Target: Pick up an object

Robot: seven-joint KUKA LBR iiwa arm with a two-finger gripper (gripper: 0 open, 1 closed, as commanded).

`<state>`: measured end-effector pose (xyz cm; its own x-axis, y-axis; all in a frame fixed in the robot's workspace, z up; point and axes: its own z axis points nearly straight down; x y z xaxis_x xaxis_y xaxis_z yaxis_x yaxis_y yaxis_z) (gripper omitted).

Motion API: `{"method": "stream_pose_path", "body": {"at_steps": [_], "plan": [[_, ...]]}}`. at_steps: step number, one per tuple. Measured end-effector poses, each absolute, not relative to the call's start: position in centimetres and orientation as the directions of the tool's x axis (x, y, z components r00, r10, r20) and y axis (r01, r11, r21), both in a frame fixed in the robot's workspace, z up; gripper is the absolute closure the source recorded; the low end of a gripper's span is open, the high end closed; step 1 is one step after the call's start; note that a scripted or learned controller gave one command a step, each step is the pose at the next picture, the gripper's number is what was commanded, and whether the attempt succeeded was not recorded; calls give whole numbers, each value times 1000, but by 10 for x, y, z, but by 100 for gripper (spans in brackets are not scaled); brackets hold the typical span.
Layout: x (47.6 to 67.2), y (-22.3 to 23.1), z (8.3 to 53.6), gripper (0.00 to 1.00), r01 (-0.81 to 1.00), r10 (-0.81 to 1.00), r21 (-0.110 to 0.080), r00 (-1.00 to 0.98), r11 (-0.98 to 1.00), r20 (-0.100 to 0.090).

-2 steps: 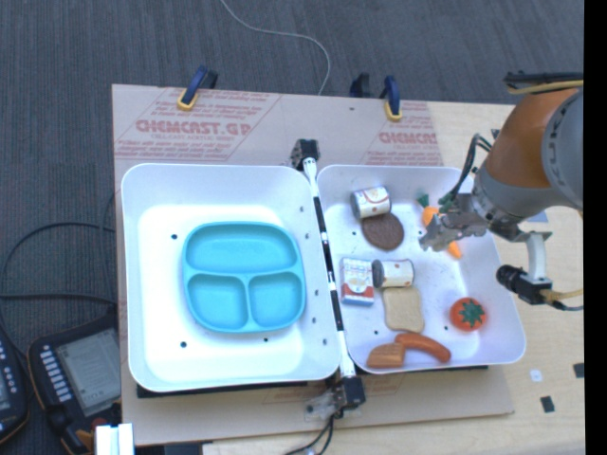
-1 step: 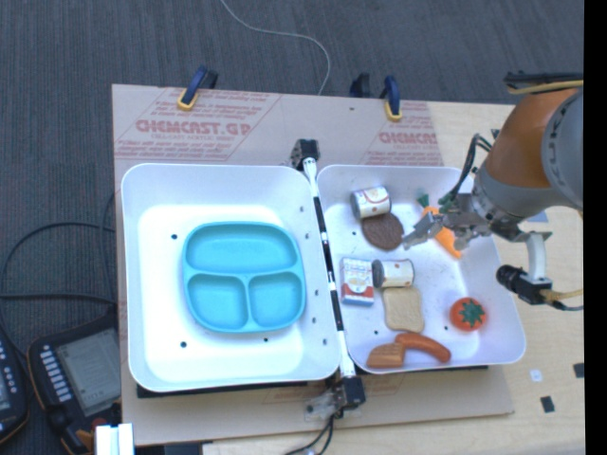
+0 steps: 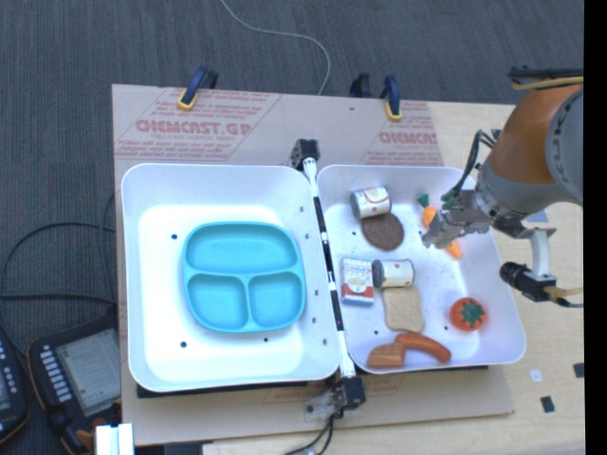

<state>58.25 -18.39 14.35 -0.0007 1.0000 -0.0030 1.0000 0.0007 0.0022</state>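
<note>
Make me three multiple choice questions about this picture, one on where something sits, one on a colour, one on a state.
1. Where does the divided tray lie?
A. left bin
B. right bin
C. bare bench
2. What colour is the tray?
A. red
B. light blue
C. black
3. How does the tomato toy rest?
A. on the right bin's floor
B. inside the tray
C. on the carpet

Answers:
1 A, the tray lies in the left bin.
2 B, its surface is light blue.
3 A, the tomato toy sits in the right bin, apart from the pincer.
</note>
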Motion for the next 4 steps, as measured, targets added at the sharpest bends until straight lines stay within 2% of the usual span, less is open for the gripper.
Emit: {"method": "stream_pose_path", "body": {"at_steps": [1, 2, 3, 4], "plan": [[582, -184, 143, 0, 1000, 1000, 2, -1, 1, -3], [569, -148, 88, 0, 1000, 1000, 5, 0, 0, -4], [570, -148, 99, 100, 1000, 1000, 9, 1, -1, -4], [570, -148, 99, 0, 1000, 1000, 9, 1, -1, -4]]}}
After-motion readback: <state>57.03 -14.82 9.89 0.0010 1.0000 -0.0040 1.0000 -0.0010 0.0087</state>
